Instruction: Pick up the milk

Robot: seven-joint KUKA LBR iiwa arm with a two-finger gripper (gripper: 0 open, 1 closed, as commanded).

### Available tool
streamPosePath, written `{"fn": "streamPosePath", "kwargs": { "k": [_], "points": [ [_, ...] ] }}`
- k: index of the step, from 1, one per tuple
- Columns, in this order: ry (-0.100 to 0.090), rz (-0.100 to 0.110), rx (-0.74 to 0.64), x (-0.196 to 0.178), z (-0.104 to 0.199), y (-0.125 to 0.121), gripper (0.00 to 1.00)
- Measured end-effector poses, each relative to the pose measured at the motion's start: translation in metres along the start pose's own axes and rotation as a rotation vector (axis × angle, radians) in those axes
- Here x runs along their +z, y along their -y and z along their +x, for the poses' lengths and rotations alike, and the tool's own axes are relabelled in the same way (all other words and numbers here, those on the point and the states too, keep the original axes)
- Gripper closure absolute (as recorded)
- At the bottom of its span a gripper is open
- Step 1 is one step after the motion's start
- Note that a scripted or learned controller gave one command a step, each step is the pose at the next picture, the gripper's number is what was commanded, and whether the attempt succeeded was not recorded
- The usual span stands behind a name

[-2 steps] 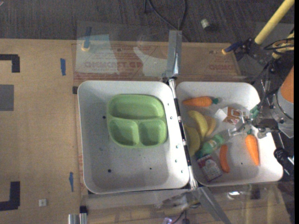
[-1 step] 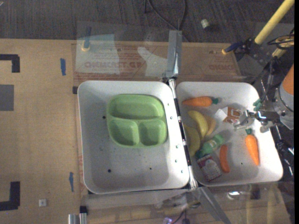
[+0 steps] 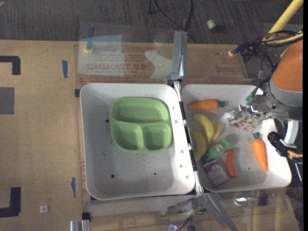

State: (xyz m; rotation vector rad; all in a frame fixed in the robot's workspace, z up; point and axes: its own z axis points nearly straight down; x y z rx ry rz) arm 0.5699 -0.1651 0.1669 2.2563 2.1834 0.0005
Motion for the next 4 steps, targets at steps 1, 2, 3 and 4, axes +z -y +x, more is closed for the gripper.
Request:
{"fn": "streamPosePath", "kwargs": {
  "k": [1,2,3,4],
  "points": [
    [0.001,-0.001,0.102,-0.068,0.01,-0.065,0.0],
    [-0.001,-0.017,0.229,0.04,-0.007,-0.049,0.0],
    [-0.001,0.004,0.371,-0.024,-0.005,0.028,0.0],
    [-0.002,0.005,0.209,-0.025,0.036,0.071,0.0]
  ]
}}
